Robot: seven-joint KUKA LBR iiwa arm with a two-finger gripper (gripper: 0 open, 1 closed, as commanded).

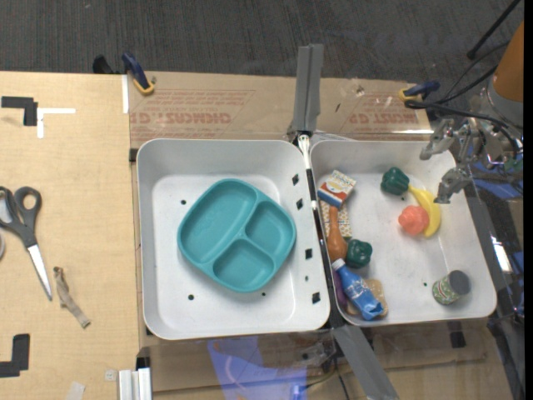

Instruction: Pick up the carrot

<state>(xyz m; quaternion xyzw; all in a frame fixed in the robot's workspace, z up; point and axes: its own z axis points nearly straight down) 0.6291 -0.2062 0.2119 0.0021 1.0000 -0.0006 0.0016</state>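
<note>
The blue packet (360,294) sits nearest you; the carrot (335,233) lies just beyond it, far left of your gripper (450,169), which hangs open and empty. Descend along its length.

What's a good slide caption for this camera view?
Gripper above right bin; carrot lies by its left wall.

L bin (150,248) holds a teal 3-section plate (237,234). R bin (479,298): small carton (336,188), 2 green peppers (394,181) (359,253), banana (427,207) touching a peach (411,220), tin can (450,287), blue packet (360,294). Scissors (25,227) on bench at far L. Blue clamp (137,73) on cardboard behind L bin.
</note>
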